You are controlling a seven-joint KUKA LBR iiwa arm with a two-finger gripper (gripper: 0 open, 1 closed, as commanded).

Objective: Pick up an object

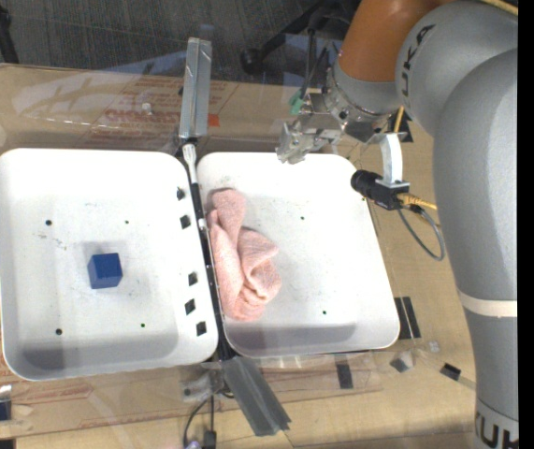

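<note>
camera view | gripper [296, 146] hangs over right bin [360, 251] far rim, holding nothing; finger spread: cannot tell | cloth [240, 265] bunched against that bin's left wall, likeliest target | cube [105, 269] beyond the wall, in left bin [23, 213]

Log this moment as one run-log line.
gripper: above right bin's far rim | pink cloth: right bin, beside divider | blue cube: left bin

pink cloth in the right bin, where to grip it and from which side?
Likely best from straight above, on the raised bunched fold near the middle of the pink cloth. It lies crumpled in a long heap along the divider side of the right bin, so edges there are cramped; ridges give the fingers something to pinch. The gripper sits over the bin's far rim.
</note>
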